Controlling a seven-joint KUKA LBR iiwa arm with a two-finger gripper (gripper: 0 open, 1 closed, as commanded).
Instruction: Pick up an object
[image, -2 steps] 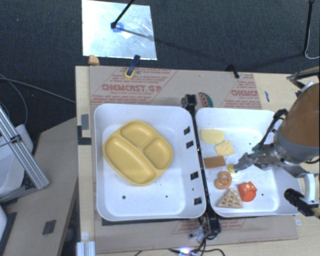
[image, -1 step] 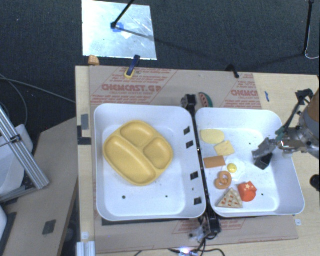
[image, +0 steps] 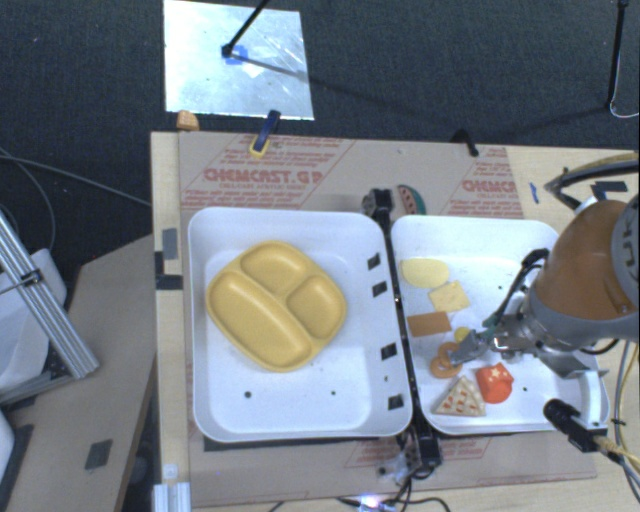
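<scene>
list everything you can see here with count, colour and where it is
bins: 2, white, side by side on the bench
divided plate: 1, yellow, left bin
oval slice: 1, pale yellow, top of right bin
square slice: 1, yellow, under the oval
brown rectangle: 1, right bin, middle left
orange round piece: 1, beside the hand
red piece: 1, lower right bin
triangular cracker: 1, tan, bottom of right bin
arm: 1, grey and orange, from the right
hand: 1, grey, low over right bin
</scene>
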